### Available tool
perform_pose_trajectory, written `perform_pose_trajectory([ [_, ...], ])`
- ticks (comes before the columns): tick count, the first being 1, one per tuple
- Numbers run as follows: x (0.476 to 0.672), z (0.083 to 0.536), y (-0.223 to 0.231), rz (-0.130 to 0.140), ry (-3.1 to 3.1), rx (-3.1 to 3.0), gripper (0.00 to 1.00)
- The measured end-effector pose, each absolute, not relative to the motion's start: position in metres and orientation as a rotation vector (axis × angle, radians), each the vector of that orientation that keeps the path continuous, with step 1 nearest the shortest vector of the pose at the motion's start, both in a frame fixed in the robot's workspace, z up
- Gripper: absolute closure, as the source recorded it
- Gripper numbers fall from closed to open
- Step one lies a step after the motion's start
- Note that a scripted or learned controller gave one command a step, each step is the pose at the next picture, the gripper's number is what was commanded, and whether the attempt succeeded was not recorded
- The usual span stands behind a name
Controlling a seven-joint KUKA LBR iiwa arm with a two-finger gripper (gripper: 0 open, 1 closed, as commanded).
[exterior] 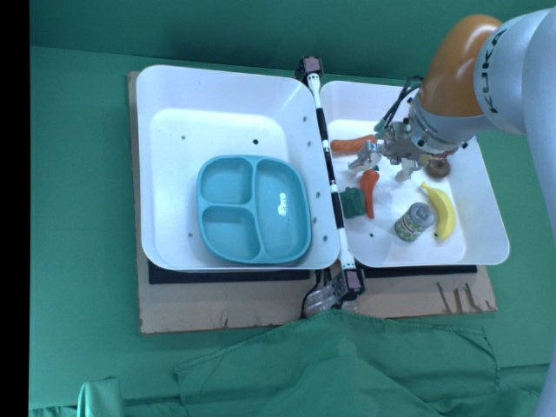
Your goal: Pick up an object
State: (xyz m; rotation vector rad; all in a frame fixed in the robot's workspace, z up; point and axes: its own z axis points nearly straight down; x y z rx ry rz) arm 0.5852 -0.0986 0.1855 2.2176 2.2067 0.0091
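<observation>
Claw (387, 159) hangs over right bin (486, 233); finger state unreadable. Orange carrot (370, 191) lies just below, long axis near-vertical in view, upper end hidden.

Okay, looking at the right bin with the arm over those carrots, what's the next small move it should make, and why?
Probably lower straight down. The gripper hangs above the upright carrot in the right bin, nothing shows between its fingers, and the banana and can lie off to the side.
</observation>
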Motion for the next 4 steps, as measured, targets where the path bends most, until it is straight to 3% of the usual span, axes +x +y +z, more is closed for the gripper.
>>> perform_pose_trajectory([
  [1, 0.588, 0.199, -0.099, 0.018, 2.197, 2.215, 1.0],
  [2, 0.585, 0.336, -0.121, 0.003, 2.213, 2.222, 1.0],
  [3, 0.557, 0.358, -0.072, 0.004, 2.216, 2.223, 1.0],
  [4, 0.544, 0.348, -0.013, 0.003, 2.217, 2.224, 1.0],
])
